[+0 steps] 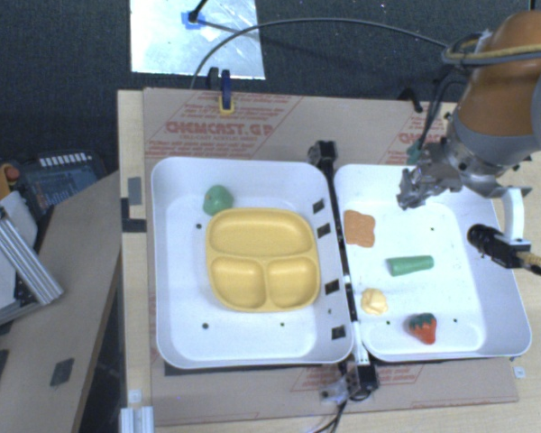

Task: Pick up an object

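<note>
**Hovering over the right bin, nothing in its grasp**

Hanging above the far part of the right bin [500, 332], the gripper [413, 192] is sitting just past the orange flat piece [360, 228], with the grey arm [500, 106] and its orange band coming in from the right. Whether its fingers are apart or together, I cannot tell from this angle; they are a dark cluster against the white floor, and no object is showing between them.

Lying below it in the same bin are the things on offer: the orange flat piece near the divider, the green cone-shaped piece [409, 264] lying on its side toward the middle, the small yellow lump [374, 302] nearer the front by the divider, and the red and green item [423, 327] at the front. All of them are resting on the bin floor, apart from the gripper.

Over in the left bin [176, 332], a yellow divided tray [260, 258] is taking up the centre, with a green lump [218, 198] touching its far left corner.
</note>
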Motion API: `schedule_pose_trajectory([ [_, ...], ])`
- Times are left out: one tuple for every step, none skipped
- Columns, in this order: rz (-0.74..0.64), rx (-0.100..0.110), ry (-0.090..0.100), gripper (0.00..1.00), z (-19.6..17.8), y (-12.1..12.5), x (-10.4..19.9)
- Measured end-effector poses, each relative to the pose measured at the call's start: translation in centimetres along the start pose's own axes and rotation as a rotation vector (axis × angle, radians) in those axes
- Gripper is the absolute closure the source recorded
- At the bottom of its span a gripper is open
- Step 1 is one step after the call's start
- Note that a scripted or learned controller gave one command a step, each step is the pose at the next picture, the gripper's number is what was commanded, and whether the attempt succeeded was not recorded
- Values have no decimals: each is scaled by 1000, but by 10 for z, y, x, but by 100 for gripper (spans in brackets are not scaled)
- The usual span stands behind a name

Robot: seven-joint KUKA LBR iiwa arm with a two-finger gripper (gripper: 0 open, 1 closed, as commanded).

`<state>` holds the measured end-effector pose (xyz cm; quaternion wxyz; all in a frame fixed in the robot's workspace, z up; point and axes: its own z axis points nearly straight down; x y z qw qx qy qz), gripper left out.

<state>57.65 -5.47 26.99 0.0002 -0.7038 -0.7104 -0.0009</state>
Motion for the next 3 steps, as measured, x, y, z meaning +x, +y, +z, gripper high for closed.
schedule_pose_trajectory([
  [-1, 0, 1, 100, 8, -7, 62],
  [0, 0, 0, 100, 20, 0, 109],
  [0, 0, 0, 100, 35, 4, 163],
])
